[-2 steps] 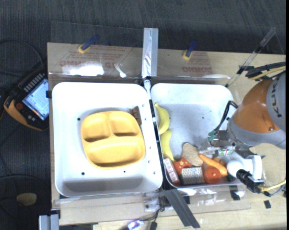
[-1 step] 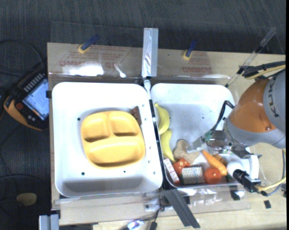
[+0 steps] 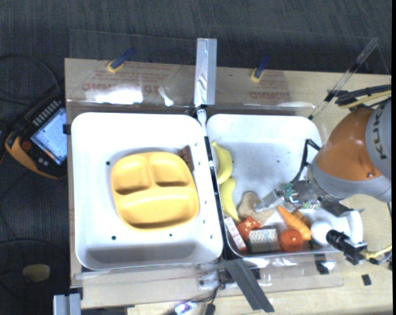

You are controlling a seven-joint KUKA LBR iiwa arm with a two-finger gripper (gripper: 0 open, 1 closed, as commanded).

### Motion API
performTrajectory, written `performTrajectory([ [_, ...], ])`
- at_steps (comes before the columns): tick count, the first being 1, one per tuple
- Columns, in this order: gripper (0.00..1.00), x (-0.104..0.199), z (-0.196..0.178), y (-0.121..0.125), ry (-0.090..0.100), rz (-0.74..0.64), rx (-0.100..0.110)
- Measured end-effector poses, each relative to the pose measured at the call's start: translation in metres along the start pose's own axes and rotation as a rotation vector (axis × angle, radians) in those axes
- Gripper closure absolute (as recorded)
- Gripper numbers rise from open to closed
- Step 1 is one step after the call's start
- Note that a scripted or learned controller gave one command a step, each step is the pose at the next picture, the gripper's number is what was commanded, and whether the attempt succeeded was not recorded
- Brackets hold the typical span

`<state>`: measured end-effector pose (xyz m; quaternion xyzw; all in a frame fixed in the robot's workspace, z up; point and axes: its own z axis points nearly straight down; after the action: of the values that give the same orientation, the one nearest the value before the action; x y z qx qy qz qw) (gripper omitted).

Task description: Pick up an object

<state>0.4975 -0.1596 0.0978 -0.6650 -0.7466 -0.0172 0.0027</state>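
My claw (image 3: 284, 195) sits low in the right bin (image 3: 263, 146), just above the carrot (image 3: 295, 220); can't tell its state. Carrot lies at the bin's near edge beside a tomato (image 3: 291, 240), bananas (image 3: 225, 179) along the left wall. Yellow divided tray (image 3: 155, 189) in the left bin (image 3: 93, 176).

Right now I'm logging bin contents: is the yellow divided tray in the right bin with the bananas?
No, the yellow tray lies in the left bin, while the bananas lie in the right bin.
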Motion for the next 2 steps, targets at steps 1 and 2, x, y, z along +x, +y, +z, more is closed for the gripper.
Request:
performTrajectory([
  [1,0.0,-0.008,-0.001,-0.001,0.01,-0.116,0.005],
  [2,0.0,0.013,-0.014,-0.003,-0.024,0.142,0.023],
])
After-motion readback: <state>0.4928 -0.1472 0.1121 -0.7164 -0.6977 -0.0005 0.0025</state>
